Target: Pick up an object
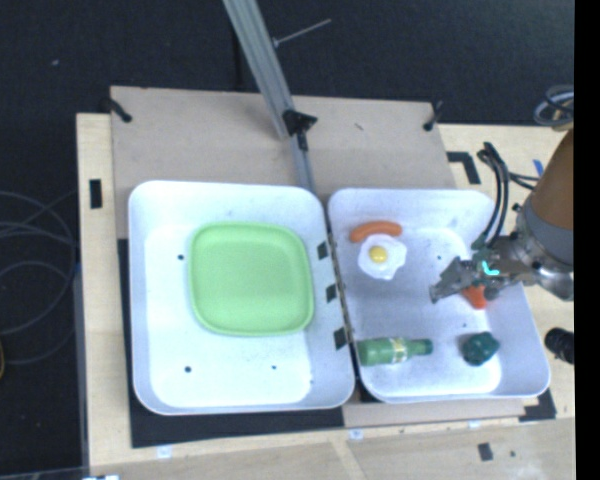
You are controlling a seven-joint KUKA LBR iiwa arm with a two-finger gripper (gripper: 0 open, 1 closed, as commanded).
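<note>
The right bin [420,218] holds an orange sausage [376,231] and a fried egg [381,258] near its far left. A green bottle [393,349] lies along its near left side. A dark green lump [479,347] rests near the near right corner. My gripper [458,284] hangs over the right part of this bin, its dark fingers pointing left. A small orange piece [476,296] shows just beneath the gripper body; whether it is held I cannot tell.
The left bin [160,268] carries a light green square plate [250,277]. A grey pole [260,53] slants down from the top to the divider between the bins. Black cables [495,183] trail near the arm on the right.
</note>
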